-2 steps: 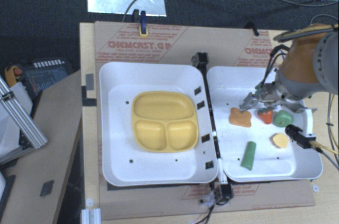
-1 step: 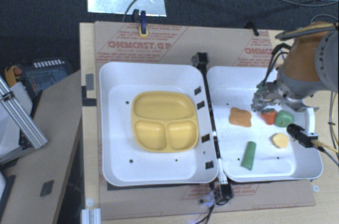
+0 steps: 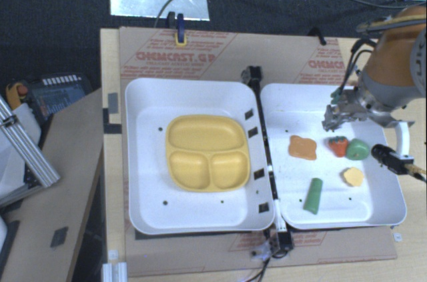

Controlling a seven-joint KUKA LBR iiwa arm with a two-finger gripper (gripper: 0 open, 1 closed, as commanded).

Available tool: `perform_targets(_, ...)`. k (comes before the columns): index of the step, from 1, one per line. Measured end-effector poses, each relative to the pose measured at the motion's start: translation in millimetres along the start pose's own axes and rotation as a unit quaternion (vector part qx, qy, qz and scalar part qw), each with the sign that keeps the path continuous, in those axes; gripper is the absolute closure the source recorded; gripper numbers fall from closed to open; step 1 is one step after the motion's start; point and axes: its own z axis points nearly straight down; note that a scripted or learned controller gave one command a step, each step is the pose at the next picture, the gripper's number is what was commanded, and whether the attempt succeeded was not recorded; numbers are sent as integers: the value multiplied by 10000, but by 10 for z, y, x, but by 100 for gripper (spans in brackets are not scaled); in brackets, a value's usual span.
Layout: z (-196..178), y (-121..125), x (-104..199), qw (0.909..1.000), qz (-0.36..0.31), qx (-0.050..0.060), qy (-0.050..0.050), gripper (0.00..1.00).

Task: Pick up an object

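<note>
Gripper [image 3: 331, 122] hangs over the upper right part of the right bin [image 3: 287, 97]; whether its fingers are apart or together cannot be told at this size. Nothing is visibly held. The nearest candidates lie just below it: a red piece [image 3: 337, 145] touching a round green piece [image 3: 357, 150], with an orange flat piece [image 3: 302, 148] to their left. A pale yellow chunk [image 3: 353, 176] and a green cylinder [image 3: 313, 195] sit lower in the same bin, well apart from each other. A sound pick probably calls for a straight descent centred on one item; the red and green pair touch, so a grasp there risks nudging or catching both, whereas the cylinder stands clear on all sides. The left bin [image 3: 143, 141] holds a yellow divided tray [image 3: 207, 152], away from the reach. A black part [image 3: 389, 157] of the arm's fittings projects over the bin's right rim near the green piece.
</note>
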Motion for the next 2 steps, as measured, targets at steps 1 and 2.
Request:
perform_targets(1, -326, 14, -2, 10000, 2, 6, 0, 100)
perform_targets(2, -333, -38, 575, 10000, -16, 25, 9, 100)
